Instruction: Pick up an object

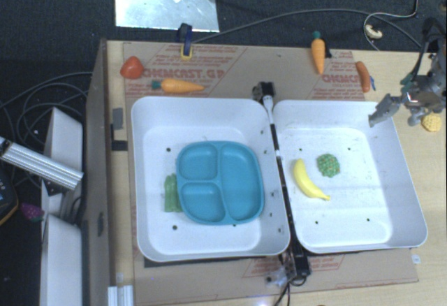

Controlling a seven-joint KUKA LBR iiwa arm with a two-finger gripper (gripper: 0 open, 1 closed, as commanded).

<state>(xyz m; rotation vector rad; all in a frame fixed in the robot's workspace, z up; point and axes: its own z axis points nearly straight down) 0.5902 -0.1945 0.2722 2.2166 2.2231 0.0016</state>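
Observation:
In the right bin (401,228) lie a yellow banana (307,180) and a small green leafy piece (327,165), side by side near the bin's middle. The left bin (150,228) holds a blue divided plate (218,182) with a green vegetable piece (170,193) against its left side. My gripper (398,114) hangs over the right bin's far right corner, well away from the banana. It is open, its fingers (383,112) splayed, with nothing between them.
Toy food lies on the board behind the bins: a red tomato (131,67), a carrot (178,86), a second carrot (318,54) and an orange piece (362,76). A yellow corn piece (431,121) sits just right of my gripper. A clamp (185,40) and cables stand at the back.

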